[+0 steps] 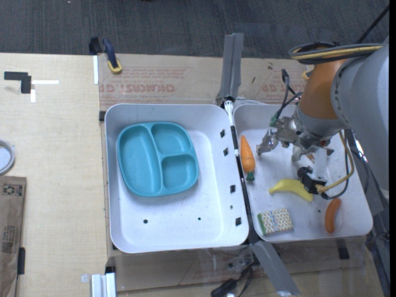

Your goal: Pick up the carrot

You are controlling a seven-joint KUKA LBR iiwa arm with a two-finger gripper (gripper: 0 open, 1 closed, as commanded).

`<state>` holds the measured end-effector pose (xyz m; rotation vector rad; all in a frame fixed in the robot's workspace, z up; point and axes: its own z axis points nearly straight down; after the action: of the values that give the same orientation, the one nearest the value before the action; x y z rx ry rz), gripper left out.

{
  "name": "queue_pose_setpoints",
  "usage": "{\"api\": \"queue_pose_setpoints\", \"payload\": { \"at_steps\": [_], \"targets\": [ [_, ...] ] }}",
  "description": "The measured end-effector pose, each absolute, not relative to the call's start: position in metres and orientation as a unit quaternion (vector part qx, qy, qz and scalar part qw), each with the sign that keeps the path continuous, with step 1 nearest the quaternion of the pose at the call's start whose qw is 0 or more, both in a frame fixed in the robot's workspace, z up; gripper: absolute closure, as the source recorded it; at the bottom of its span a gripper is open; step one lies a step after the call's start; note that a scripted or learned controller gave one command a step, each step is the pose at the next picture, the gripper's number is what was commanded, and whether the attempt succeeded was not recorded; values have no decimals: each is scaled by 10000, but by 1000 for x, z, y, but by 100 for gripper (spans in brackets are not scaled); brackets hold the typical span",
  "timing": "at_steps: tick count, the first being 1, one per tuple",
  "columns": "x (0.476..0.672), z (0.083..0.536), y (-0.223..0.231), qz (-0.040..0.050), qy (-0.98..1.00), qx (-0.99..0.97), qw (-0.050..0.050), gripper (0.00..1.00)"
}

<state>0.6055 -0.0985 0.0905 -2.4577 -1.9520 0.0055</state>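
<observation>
While my tool [291,142] hangs over the right bin [352,228], I cannot tell its state. The carrot [247,156] lies against that bin's left wall, apart from my tool. A banana [291,189], a sponge [275,220] and an orange sausage-shaped piece [332,216] lie nearer the front. A blue divided plate [158,158] sits in the left bin [179,228].
</observation>
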Motion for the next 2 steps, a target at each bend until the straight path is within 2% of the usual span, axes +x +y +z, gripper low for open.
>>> {"api": "queue_pose_setpoints", "payload": {
  "at_steps": [1, 2],
  "targets": [
    [623, 92, -95, 1, -7501, -6613, -9, 0],
    [607, 192, -90, 9, -7154, -6987, -2, 0]
  ]
}}
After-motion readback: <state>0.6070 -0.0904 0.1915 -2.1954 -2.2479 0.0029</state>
